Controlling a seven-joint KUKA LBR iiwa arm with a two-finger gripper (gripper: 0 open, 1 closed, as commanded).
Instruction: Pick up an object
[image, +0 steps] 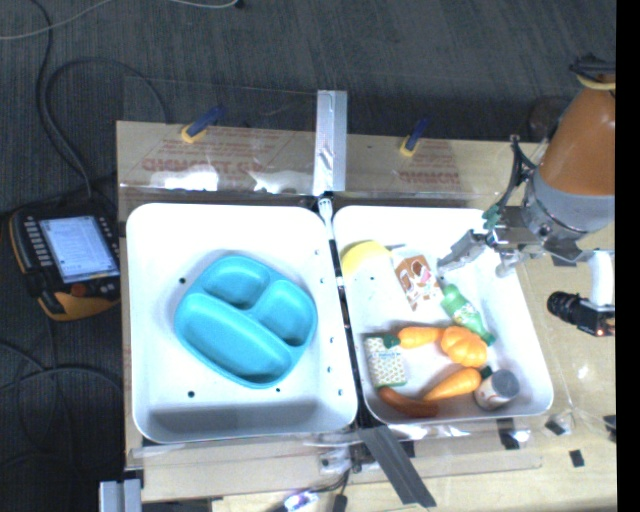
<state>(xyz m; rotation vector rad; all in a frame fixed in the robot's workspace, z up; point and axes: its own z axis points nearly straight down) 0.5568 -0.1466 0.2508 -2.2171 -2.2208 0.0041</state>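
Currently gripper (470, 250) hangs spread and holding nothing over the right bin (535, 345) (toys crowd the near half), so a descent could clip the green bottle (466, 312) beside the snack packet (416, 281).

Bright even overhead light; white bins (140, 300) glare slightly; soft shadows; overall mild blur.

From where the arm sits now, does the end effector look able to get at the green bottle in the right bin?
Probably yes. The end effector hovers over the right bin, just above and apart from the green bottle. The bottle lies on top of the pile, though an orange vegetable crowds its lower end.
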